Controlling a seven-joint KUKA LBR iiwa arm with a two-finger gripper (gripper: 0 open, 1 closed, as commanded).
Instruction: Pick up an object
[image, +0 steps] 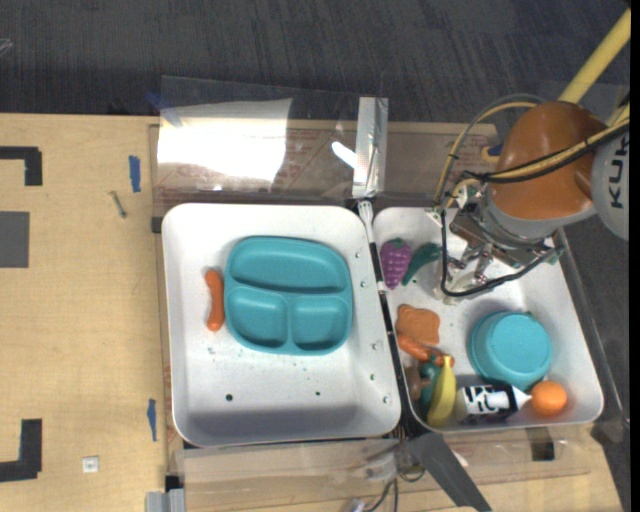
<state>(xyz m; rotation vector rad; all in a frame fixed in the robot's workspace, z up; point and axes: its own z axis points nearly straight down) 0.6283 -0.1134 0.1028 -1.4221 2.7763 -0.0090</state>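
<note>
Seen from above at a slant, two shallow white plastic bins sit side by side on a pale wooden bench (70, 330). Left bin (290, 405): rounded corners, a smooth glossy floor with a few dark specks. On it lies a teal plastic divided plate (290, 293), rounded-rectangular, with one long compartment above two smaller ones. Touching the plate's left edge is a slim orange carrot-shaped toy (214, 299), lying lengthwise.

Right bin (585, 345): several small objects, any of which could be picked up. Near its upper left lies a purple grape-cluster toy (396, 262), bumpy in texture, with a green leaf-like piece (424, 256) just beside it. Below these sits an orange, lumpy, irregular piece (418, 326). Toward the lower left is a yellow curved banana-shaped toy (441, 392), touching a black-and-white cylindrical bottle (488, 400) that lies on its side. A small orange sphere (549, 398) rests at the bottle's right end. A teal round plastic bowl (512, 345) stands above the bottle.

Grey arm with orange band (545, 160): enters from the right, trailing black and yellow cables. Its gripper (472, 262) hangs over the upper part of the right bin, well apart from the bowl and right of the grapes; the fingers are possibly bare, but tangled cables obscure them, so whether they are spread or pressed together cannot be told.
</note>
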